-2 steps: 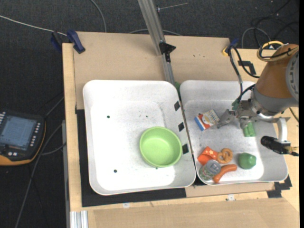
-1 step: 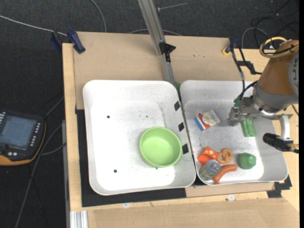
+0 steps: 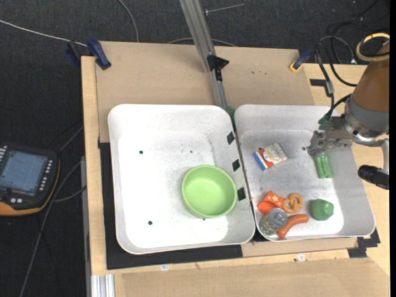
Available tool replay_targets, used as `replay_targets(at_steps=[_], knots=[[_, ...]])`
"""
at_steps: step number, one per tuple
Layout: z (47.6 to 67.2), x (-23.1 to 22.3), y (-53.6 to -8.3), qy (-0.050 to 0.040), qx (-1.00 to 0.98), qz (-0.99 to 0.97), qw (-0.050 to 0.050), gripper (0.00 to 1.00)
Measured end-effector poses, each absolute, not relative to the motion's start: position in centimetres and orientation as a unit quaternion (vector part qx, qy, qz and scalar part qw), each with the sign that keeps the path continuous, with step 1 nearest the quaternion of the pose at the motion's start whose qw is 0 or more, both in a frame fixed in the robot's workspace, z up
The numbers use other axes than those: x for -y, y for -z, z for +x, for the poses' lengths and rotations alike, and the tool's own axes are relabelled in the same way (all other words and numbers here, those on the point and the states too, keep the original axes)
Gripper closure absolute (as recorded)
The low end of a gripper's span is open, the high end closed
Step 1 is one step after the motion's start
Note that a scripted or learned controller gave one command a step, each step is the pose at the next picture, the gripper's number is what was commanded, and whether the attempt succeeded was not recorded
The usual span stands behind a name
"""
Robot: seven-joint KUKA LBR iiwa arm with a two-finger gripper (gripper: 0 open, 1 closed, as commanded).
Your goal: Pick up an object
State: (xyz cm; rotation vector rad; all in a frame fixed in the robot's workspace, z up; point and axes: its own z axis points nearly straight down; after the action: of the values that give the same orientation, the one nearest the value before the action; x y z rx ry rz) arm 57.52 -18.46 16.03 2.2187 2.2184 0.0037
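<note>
My gripper (image 3: 322, 143) hangs over the right side of the right bin (image 3: 346, 125), reaching in from the right. Directly below it, touching or nearly touching its tip, is a slim green block (image 3: 323, 166); whether it is gripped cannot be made out. A white, red and blue small carton (image 3: 270, 156) lies to the left in the bin's middle. Along the near edge are an orange toy (image 3: 270, 200), a pretzel (image 3: 294, 201), a green round fruit (image 3: 321, 209), a red sausage (image 3: 292, 224) and a grey round lid (image 3: 274, 218).
The left bin (image 3: 142, 166) holds a light green bowl (image 3: 209, 191) near its right wall. A metal pole (image 3: 201, 33) slants down to the gap between the bins. Cables lie at the back right, and a teach pendant (image 3: 25, 178) on the floor at left.
</note>
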Motion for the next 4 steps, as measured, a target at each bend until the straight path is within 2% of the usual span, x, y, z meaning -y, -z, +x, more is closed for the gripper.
replay_targets(at_steps=[2,4], knots=[[58.0,18.5,-27.6,-0.0015,-0.707,0.707,0.002,1.0],[58.8,8.0,-24.7,-0.0002,-0.709,0.705,-0.001,1.0]])
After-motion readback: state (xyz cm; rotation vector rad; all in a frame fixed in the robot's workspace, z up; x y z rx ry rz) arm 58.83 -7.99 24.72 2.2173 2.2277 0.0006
